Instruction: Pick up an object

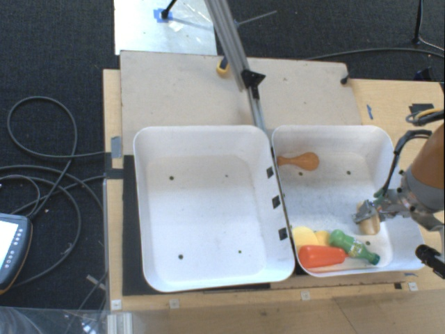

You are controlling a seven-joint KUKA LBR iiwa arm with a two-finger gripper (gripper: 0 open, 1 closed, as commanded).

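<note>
The right bin (334,139) holds a brown drumstick-shaped toy (300,161) near its back left. At the bin's front lie a yellow piece (308,237), an orange-red carrot-like toy (321,256) and a green bottle (354,247), all close together. My gripper (367,216) reaches in from the right and sits low over the bin's right side, just above and right of the green bottle. A small tan thing (370,225) shows right at the gripper's tip. I cannot tell whether it is held.
The left bin (201,136) stands beside the right one, and they share a dividing wall with black clips (276,201). A slanted metal pole (233,37) crosses the back of the bench. Cables lie on the dark floor at the left.
</note>
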